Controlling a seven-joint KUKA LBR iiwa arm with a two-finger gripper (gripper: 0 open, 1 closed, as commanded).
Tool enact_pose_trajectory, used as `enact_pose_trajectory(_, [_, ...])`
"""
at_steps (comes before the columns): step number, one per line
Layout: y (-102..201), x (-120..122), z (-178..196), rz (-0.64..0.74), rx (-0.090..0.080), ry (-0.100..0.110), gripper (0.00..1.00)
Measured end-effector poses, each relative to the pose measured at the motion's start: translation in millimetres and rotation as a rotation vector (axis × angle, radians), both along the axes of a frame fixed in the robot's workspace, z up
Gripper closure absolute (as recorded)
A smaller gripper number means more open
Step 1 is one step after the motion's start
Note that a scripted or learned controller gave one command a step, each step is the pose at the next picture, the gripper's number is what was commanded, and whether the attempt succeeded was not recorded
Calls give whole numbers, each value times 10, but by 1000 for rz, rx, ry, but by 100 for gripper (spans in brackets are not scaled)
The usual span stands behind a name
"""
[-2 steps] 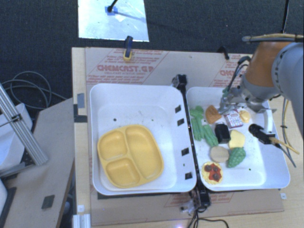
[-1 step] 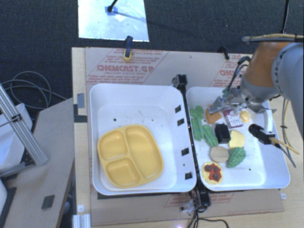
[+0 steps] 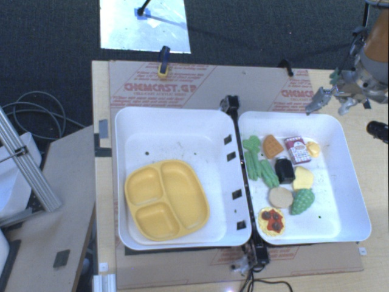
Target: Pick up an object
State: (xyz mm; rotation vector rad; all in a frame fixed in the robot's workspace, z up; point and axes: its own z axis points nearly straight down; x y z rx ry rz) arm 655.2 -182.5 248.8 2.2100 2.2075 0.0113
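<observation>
I see the gripper (image 3: 333,100) hovering past the right bin's (image 3: 349,157) far rim, its 2 fingers spread open, holding nothing.

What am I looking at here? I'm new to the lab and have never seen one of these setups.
This is one picture from a fixed camera above a bench, looking down at a slant. The grey machine at the upper right is a robot arm; its gripper, a two-finger claw, hangs above the far edge of the right bin with its fingers spread and nothing between them. Its job is to pick up an object.

Two shallow white bins sit side by side. The left bin holds a yellow divided tray. The right bin holds a cluster of toy foods, among them green pieces, an orange wedge, a small red box, a black block and a little pizza.
</observation>
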Motion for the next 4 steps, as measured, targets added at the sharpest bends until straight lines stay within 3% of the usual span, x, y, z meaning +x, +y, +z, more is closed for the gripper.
enact_pose_trajectory(1, [-114, -506, -724, -1, 8, 23, 0])
enact_pose_trajectory(2, [-106, -475, -685, 3, 7, 16, 0])
enact_pose_trajectory(3, [201, -856, -1460, 3, 3, 3, 0])
enact_pose_trajectory(4, [535, -205, -772, 10, 5, 5, 0])
